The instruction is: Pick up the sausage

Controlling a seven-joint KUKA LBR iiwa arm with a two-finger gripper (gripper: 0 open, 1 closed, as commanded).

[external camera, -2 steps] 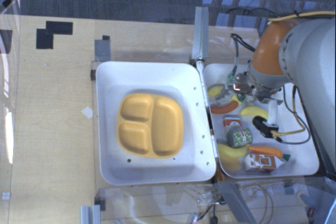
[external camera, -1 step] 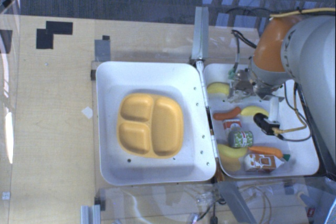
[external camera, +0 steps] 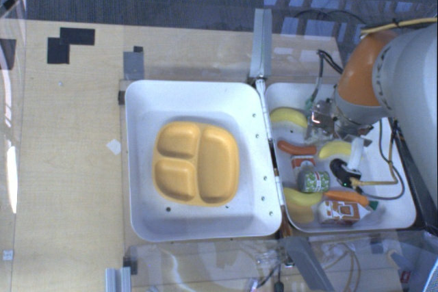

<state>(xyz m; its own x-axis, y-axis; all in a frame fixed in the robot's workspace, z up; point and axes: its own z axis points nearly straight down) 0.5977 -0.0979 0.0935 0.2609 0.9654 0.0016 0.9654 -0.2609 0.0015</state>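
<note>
The sausage (external camera: 295, 146), reddish-orange and slim, lies in the left part of the right bin (external camera: 404, 215), just below a yellow banana (external camera: 287, 117). My gripper (external camera: 323, 121) hangs over the bin's upper middle, a little up and to the right of the sausage's right end. The grey wrist with its orange band covers the gripper from above. Nothing shows in its grasp.
Around the sausage lie a second yellow banana (external camera: 335, 149), a small red-and-white packet (external camera: 301, 162), a green can (external camera: 313, 181), a yellow fruit (external camera: 300, 199), a carrot (external camera: 350, 197) and a carton (external camera: 339, 213). The left bin (external camera: 137, 147) holds a yellow divided plate (external camera: 197, 162).
</note>
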